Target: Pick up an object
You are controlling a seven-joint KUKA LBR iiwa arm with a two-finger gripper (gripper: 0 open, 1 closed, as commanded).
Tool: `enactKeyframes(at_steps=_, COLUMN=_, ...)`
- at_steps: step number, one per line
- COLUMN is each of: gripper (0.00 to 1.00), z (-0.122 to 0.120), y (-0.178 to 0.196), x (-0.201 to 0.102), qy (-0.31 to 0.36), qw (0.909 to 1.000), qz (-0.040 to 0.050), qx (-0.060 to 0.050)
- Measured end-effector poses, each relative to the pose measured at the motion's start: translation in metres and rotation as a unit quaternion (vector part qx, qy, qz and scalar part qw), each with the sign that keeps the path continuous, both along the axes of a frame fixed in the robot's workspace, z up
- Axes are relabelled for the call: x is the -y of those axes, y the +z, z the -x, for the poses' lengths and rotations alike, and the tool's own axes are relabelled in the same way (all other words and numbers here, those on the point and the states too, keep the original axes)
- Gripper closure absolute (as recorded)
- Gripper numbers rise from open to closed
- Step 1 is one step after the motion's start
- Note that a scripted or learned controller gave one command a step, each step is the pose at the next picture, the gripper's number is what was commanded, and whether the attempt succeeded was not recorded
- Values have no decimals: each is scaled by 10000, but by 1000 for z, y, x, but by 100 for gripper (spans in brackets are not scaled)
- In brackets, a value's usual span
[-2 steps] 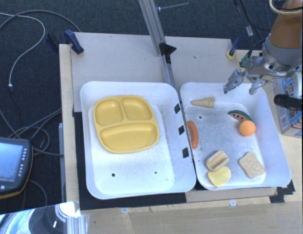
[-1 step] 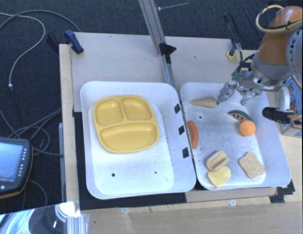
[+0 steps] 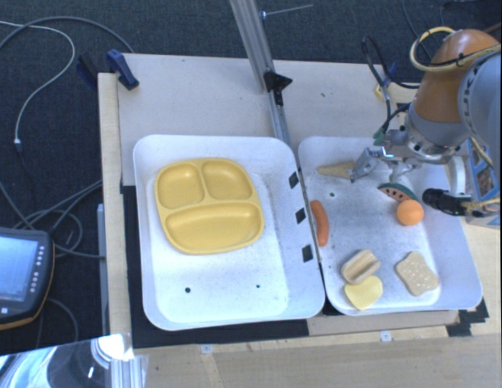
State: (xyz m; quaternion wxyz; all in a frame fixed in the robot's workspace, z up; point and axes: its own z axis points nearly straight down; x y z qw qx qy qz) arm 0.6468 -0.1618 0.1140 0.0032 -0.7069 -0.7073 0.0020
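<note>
Two bins side by side. Left bin [image 3: 153,297] has a divided tray [image 3: 208,204] in its back half. Right bin [image 3: 453,289]: sausage [image 3: 319,221] by the left wall, cone [image 3: 337,169] at the back, ball [image 3: 409,212] to the right, bread [image 3: 360,263], heart-shaped piece [image 3: 364,293] and cracker [image 3: 417,273] along the front.

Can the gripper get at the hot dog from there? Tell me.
Probably yes. The hot dog lies alone by the right bin's left wall, nothing over it, and the gripper hovers nearby in that bin.
</note>
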Motion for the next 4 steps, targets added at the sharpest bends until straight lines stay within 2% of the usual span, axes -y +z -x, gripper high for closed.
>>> enactKeyframes(at_steps=1, gripper=100, z=-2, y=15, x=0, qy=2, qw=10000, qz=1, qx=40)
enactKeyframes(at_steps=2, gripper=100, z=-5, y=80, x=-6, qy=7, qw=10000, qz=18, qx=84)
enactKeyframes(at_steps=3, gripper=100, z=-7, y=101, x=-6, qy=5, qw=10000, qz=14, qx=68)
enactKeyframes(at_steps=4, gripper=100, z=25, y=113, x=-54, qy=22, qw=10000, qz=-10, qx=24)
